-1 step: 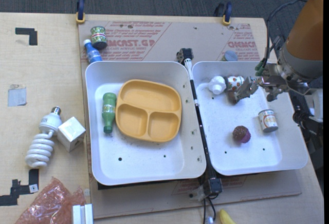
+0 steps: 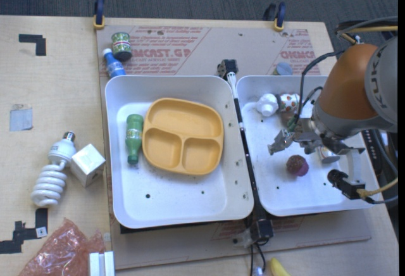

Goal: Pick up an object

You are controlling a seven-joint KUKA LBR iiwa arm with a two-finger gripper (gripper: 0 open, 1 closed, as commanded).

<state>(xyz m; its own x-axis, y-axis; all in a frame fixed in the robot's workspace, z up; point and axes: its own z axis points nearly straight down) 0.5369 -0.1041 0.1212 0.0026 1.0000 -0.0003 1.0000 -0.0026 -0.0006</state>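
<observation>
My gripper (image 2: 301, 150) hangs over the middle of the right bin (image 2: 273, 195), its two metal fingers spread apart and open, nothing held between them. A dark red round object (image 2: 297, 165) lies on the bin floor just below and between the fingertips. At the back of this bin sit a white lumpy object (image 2: 267, 104) and a small red-and-white cup (image 2: 289, 102). The left bin (image 2: 171, 205) holds a yellow divided plate (image 2: 183, 135) with a green bottle (image 2: 133, 137) lying along its left side.
Outside the bins, on the bench to the left, lie a spiral light bulb (image 2: 52, 175), a white cube (image 2: 88, 163) and a pink crinkled bag (image 2: 60, 249). A green can (image 2: 121, 45) and a blue bottle (image 2: 114, 64) rest behind the left bin.
</observation>
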